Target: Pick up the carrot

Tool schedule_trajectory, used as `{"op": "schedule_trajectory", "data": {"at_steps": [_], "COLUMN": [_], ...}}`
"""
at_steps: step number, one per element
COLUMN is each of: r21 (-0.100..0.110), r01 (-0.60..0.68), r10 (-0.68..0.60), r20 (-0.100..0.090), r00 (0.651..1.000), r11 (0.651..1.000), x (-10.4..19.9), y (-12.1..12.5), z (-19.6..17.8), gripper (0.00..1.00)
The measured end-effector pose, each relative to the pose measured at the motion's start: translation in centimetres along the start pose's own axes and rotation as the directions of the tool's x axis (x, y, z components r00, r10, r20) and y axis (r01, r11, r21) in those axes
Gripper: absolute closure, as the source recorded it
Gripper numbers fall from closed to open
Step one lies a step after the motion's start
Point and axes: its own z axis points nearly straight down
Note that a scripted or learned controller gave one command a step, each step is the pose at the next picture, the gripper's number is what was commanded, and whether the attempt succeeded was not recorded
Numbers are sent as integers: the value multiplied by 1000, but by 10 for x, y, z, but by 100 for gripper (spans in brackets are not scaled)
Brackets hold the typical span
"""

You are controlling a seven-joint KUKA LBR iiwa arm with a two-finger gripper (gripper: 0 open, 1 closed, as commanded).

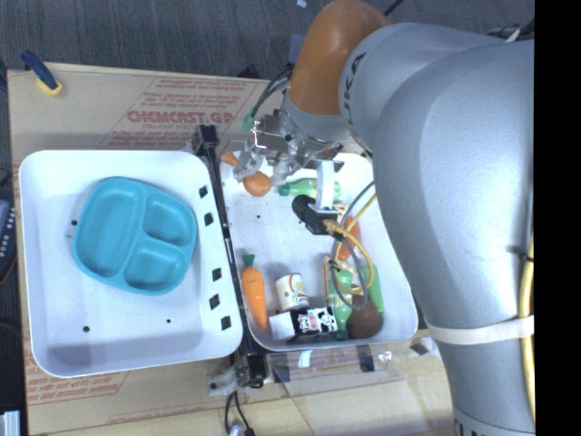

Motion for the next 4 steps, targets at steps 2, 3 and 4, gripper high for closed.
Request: {"op": "schedule_trajectory", "data": {"at_steps": [2,3,4], "r21": [0,3,2], "r01": [-168,-176,-178], "r10": [168,176,178], "r20": [4,4,4], "r00": [986,984,984], "r11": [986,984,984], "x": [124,193,192], "y": [-10,-15,-14], "z": [-50,-31,-32], "gripper": [100,100,0]}}
